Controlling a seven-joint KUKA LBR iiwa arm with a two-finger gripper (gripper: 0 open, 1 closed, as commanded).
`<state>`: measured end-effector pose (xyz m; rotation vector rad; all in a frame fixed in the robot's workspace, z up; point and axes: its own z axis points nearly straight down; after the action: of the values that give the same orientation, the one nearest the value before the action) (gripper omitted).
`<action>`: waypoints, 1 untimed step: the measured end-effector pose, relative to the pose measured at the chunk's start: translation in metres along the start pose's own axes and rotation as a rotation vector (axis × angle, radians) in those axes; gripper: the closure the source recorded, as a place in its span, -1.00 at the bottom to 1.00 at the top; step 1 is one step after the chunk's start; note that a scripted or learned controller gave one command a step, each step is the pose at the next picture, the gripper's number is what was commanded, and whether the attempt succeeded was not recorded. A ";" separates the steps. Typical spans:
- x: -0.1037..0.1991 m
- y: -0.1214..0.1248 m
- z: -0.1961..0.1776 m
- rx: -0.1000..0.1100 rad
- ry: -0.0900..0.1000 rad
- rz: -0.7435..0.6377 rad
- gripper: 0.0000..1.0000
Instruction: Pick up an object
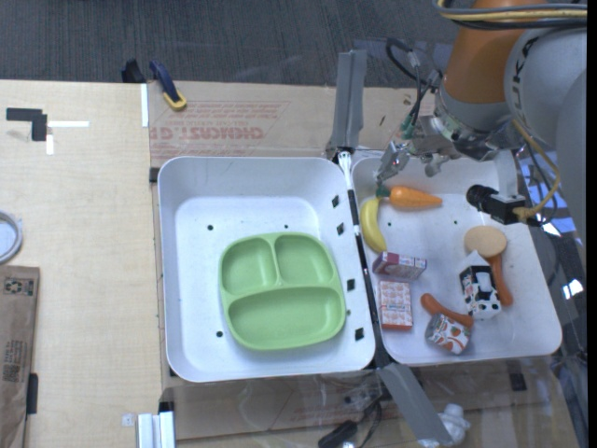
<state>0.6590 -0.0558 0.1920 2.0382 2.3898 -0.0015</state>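
Just below the claw — grip state unclear — an orange carrot, beside a banana.

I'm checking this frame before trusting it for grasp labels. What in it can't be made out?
- Gripper, camera view: small and seen against the bin wall, so open or shut is unclear.
- Far corner of the right bin: covered by the arm's wrist.
- Print on the small boxes: too small to read.
- Black-and-white toy: too small to identify.
- Tape roll: cut off by the left edge.
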 end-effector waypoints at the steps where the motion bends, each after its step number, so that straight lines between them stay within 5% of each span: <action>1: -0.064 -0.011 0.098 0.002 0.000 0.164 -1.00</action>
<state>0.6580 -0.1209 0.0944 2.2284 2.2153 -0.0033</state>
